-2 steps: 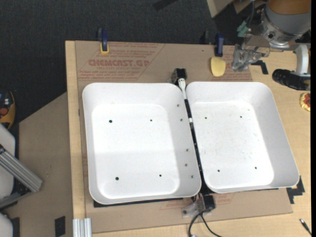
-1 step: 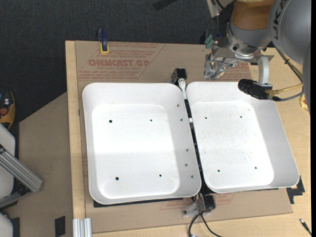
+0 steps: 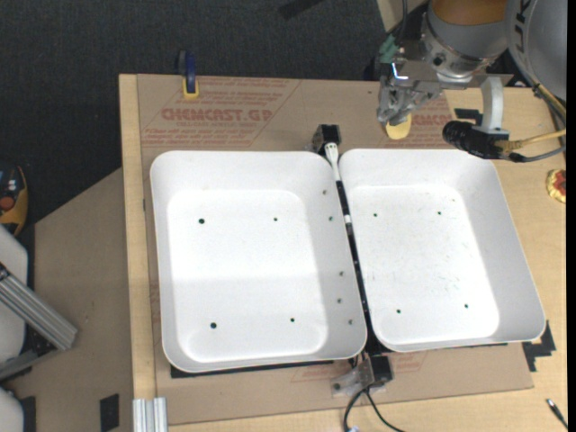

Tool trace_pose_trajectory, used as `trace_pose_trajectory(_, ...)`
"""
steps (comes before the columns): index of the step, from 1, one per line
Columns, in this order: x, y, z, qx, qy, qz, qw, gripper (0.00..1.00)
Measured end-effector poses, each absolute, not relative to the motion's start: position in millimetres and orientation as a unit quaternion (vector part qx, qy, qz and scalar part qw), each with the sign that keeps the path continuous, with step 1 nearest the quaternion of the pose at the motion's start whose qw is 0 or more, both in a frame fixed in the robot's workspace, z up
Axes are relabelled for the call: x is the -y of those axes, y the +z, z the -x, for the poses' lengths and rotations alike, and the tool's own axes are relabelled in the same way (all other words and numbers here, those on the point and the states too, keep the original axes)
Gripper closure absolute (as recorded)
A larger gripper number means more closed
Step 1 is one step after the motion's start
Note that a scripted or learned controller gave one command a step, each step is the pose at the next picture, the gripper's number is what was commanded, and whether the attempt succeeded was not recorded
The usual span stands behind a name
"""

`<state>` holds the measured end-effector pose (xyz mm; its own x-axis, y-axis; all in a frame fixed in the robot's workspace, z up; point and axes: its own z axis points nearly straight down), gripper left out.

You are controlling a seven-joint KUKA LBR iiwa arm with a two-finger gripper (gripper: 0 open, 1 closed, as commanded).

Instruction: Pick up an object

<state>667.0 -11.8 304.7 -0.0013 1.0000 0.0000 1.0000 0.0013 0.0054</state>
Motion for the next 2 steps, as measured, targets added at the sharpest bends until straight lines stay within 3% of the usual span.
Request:
trace_pose_trajectory(1, -87, 245, -665.2, -0.710, -0.0013, -0.704, -0.003, 1.00)
trace_pose_trajectory(2, -60, 293, -645.6, -0.707, 0.0011, -0.707, 0.001, 1.00)
